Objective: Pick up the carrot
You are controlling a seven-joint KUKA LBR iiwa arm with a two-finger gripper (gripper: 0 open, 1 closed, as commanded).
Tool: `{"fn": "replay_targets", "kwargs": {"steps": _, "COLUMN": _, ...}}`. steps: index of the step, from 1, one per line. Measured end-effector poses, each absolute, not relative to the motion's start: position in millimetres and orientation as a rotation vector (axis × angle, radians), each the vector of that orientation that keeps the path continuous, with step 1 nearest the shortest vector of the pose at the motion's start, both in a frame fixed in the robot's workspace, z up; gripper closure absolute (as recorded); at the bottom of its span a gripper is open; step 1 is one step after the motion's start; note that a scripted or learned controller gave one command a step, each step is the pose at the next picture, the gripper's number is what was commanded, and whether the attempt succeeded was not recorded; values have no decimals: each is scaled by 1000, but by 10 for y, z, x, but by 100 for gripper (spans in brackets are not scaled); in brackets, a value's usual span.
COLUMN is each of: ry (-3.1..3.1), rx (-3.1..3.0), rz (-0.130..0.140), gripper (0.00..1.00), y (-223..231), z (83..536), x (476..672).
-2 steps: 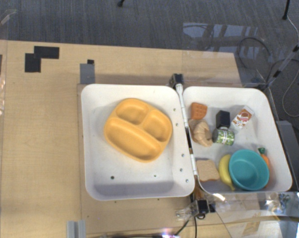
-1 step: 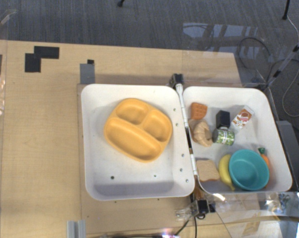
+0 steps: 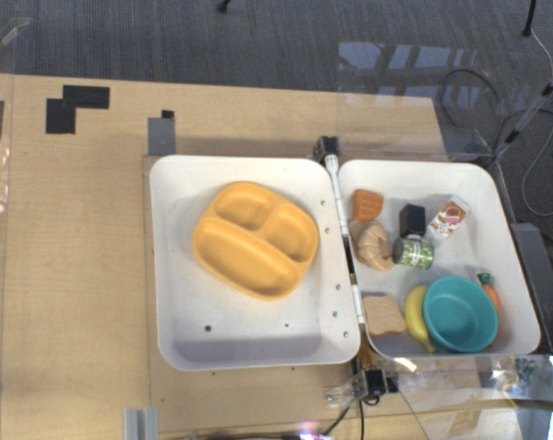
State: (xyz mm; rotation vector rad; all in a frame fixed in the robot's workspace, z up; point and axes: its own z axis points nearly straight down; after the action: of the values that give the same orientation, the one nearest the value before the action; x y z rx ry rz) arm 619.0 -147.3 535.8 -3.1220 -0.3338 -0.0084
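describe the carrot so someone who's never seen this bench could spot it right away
Look in the right-hand white bin, at its near right corner, where a teal bowl sits. The carrot lies wedged between that bowl and the bin's right wall, mostly hidden. It is the orange piece with a small green top, unlike the yellow banana on the bowl's left.

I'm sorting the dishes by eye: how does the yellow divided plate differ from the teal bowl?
The yellow plate lies alone in the left bin; the teal bowl sits crowded in the right bin, with a carrot and a banana beside it. The plate is wider, shallow and split into three compartments; the bowl is round, deeper and undivided. Both sit open side up, with nothing in them.
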Motion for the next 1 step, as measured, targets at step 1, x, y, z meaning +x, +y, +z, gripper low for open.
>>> {"fn": "replay_targets", "kwargs": {"steps": 1, "ry": -327, "rx": -3124, "rz": -9, "gripper": 0, "y": -1490, "z": 5367, "x": 6182}}
